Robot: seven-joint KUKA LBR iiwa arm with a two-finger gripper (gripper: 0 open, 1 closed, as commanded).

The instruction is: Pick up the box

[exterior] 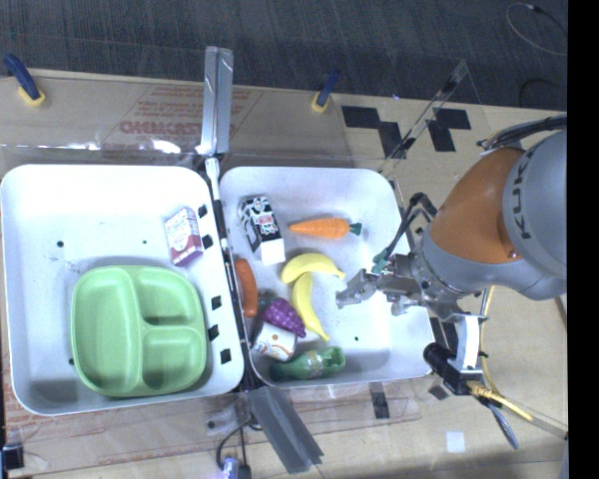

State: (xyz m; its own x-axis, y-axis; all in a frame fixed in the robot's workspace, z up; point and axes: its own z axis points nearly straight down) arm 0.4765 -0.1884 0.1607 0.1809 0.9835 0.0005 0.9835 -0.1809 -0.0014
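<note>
A small red-and-white box (183,236) lies in the left bin (40,198), near its right wall and just above the green plate. My gripper (357,289) hangs over the right bin (379,193), right of the bananas and far from the box. Nothing shows in its grasp. The grey arm with its orange band (474,218) reaches in from the right.
A green divided plate (138,329) fills the left bin's lower half. The right bin holds a black-and-white carton (261,226), a carrot (321,229), two bananas (309,282), purple grapes (283,316), a sausage (247,285) and a green bottle (309,363).
</note>
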